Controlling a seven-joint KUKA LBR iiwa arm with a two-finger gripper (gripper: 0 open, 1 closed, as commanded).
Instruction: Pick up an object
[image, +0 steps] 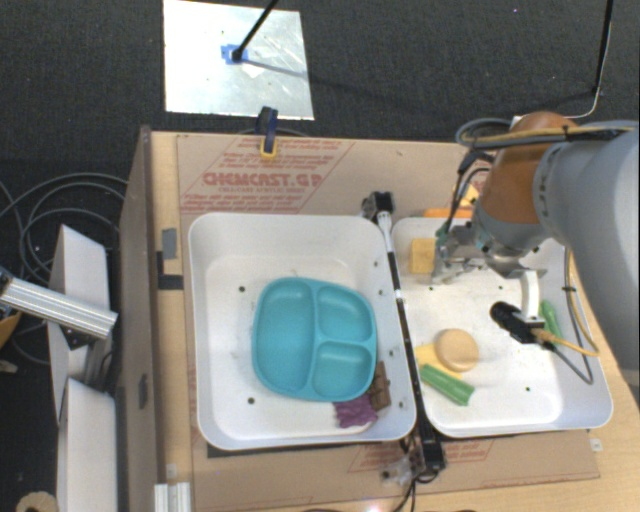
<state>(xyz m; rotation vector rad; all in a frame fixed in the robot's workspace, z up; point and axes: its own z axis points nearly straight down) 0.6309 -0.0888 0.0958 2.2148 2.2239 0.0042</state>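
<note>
One fixed camera, high above the worktop (300, 165), looking down at a slant.

It stands far enough back to take in both white bins whole, the left bin (215, 300) and the right bin (560, 400) side by side across the middle, with the worktop's far edge toward the top and its near edge at the bottom. Dark floor (80, 90) shows beyond the worktop above and to the left. The grey arm (590, 200) enters from the right edge, large in the frame, nearer the lens than the bins.
</note>
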